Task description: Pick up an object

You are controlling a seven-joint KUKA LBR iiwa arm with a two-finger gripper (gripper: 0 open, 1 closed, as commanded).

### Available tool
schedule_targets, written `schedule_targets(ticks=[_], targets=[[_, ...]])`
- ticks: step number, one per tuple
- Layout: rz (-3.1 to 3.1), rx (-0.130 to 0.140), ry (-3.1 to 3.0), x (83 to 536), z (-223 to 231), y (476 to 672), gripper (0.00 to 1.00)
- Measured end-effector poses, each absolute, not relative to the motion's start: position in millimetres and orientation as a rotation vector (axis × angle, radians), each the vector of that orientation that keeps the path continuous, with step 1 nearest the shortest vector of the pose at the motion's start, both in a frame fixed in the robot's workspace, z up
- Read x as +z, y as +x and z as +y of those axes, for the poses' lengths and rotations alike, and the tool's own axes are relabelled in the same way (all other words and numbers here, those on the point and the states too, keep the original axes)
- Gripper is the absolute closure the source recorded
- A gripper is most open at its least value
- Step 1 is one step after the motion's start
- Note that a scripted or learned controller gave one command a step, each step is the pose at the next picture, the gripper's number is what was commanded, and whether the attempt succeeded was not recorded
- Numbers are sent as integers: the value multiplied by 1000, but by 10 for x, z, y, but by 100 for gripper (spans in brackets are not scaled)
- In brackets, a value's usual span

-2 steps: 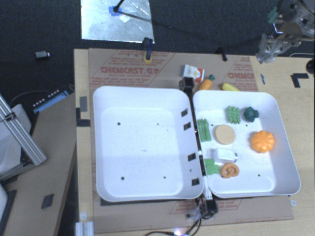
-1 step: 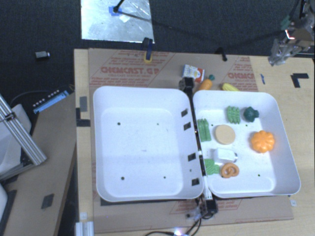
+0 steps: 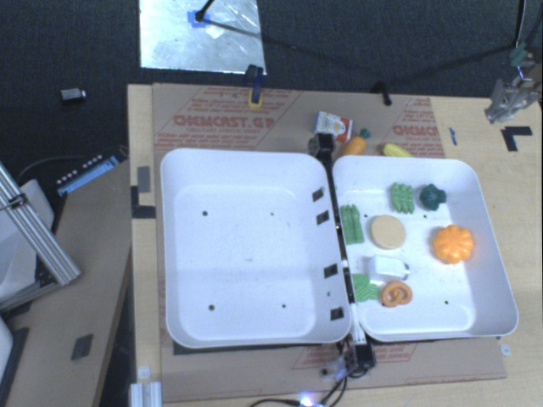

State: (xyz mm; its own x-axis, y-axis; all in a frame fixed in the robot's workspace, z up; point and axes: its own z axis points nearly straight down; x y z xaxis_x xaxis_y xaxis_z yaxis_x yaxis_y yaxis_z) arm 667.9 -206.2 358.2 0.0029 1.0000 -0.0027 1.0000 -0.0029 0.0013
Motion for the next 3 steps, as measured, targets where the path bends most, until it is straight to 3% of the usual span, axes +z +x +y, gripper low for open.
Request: schedule_targets(ticks=[1,2,3], targets=[[2218,15,2202,5186,-1715,6510,100],[2220,-1,2220,4590,-2061,6689,100],[2223,1,2215,4709,-2059,6688,100]])
